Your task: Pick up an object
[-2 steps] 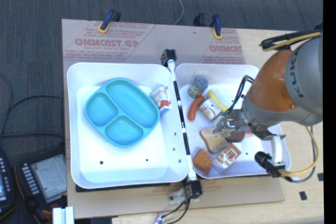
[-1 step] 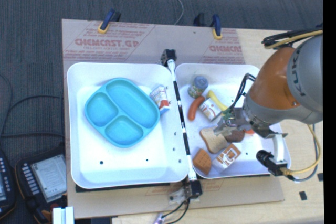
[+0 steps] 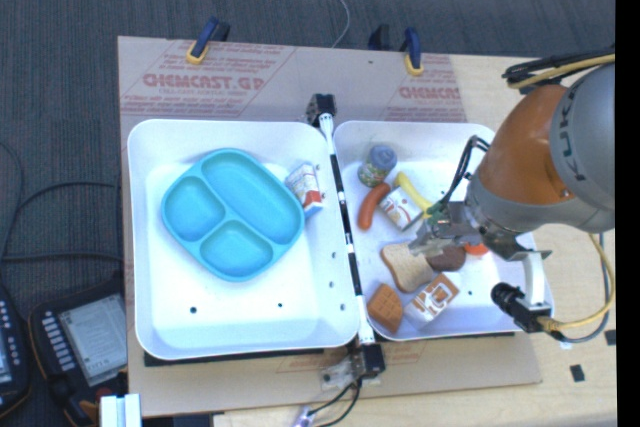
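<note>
From above, the desk (image 3: 200, 80) carries two white bins side by side. The left bin (image 3: 160, 315), in the middle left of the frame, holds a blue divided plate (image 3: 232, 212) and, just beside the plate's upper right edge, a small white and red carton (image 3: 306, 186). The right bin (image 3: 350, 245) holds a scatter of toy food: a grey-lidded jar (image 3: 378, 161) near its top, a red sausage (image 3: 371, 205) below it, a yellow piece (image 3: 410, 190), a small white box (image 3: 398, 209), a slice of bread (image 3: 404, 265), a brown pastry (image 3: 385, 307) and a white and brown carton (image 3: 434, 296) near the lower edge. The arm (image 3: 540, 160) reaches in from the right of the frame, and the tool (image 3: 437, 237) sits low over the middle of the right bin, just above the bread slice and against a dark brown object (image 3: 447, 258). Whether the tool is wide or narrow, and whether anything sits in it, I cannot tell.
</note>
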`<state>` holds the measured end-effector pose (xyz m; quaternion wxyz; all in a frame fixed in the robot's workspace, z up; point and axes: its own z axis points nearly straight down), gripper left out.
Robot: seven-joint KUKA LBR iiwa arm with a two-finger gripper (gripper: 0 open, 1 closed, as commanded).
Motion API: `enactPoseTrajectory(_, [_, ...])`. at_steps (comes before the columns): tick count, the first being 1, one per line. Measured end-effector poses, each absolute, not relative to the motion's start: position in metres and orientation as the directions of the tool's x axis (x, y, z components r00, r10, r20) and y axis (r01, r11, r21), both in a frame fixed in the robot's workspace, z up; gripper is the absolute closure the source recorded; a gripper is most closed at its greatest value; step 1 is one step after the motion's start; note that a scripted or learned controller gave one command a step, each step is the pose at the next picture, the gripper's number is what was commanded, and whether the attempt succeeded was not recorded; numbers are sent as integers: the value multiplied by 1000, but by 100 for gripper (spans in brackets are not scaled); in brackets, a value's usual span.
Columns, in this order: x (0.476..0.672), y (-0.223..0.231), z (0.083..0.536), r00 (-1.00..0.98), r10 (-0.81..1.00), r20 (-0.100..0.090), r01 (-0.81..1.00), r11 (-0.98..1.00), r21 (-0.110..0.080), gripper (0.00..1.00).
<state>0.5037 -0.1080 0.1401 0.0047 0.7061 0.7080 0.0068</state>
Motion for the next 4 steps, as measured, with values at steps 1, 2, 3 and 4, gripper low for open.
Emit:
enactPoseTrajectory(1, [504, -107, 150, -4, 1000, 4, 1000, 4, 16, 100])
enactPoseTrajectory(2, [505, -107, 159, -5, 1000, 5, 1000, 5, 16, 100])
enactPoseTrajectory(3, [572, -71, 280, -1, 1000, -2, 1000, 1, 2, 100])
enactPoseTrajectory(4, [578, -110, 150, 1, 1000, -1, 1000, -1, -5, 100])
